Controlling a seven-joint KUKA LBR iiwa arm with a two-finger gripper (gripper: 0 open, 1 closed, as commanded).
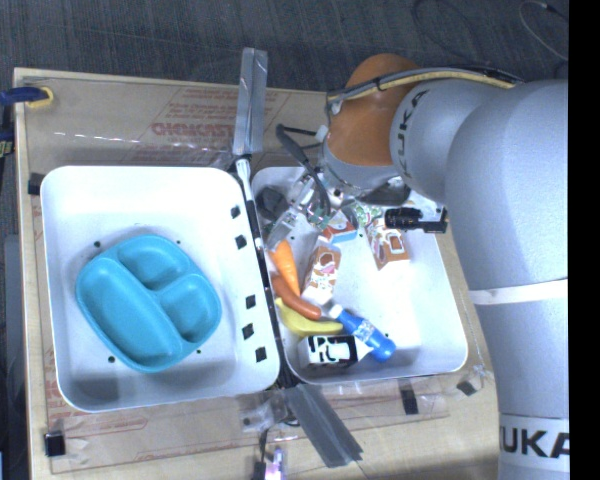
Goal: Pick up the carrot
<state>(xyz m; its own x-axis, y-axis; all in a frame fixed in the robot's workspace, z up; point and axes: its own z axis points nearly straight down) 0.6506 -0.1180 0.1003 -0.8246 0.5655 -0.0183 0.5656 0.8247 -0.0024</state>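
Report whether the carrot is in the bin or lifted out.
In the bin. The carrot lies against the right bin's left wall, beside the banana, with the gripper above its upper end.

Carrot (284, 267) is seen orange, banana (306, 319) yellow, bottle (366, 334) blue. Divided plate (148, 301) is coloured turquoise. Both bins (140, 200) are white. Arm (490, 158) is grey with orange band. Counter (100, 108) is pale wood.

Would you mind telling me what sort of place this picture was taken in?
Most likely a robotics lab test bench: a KUKA arm reaches over two taped-down white bins, the right one holding toy-like food such as a carrot, the left a blue divided plate.
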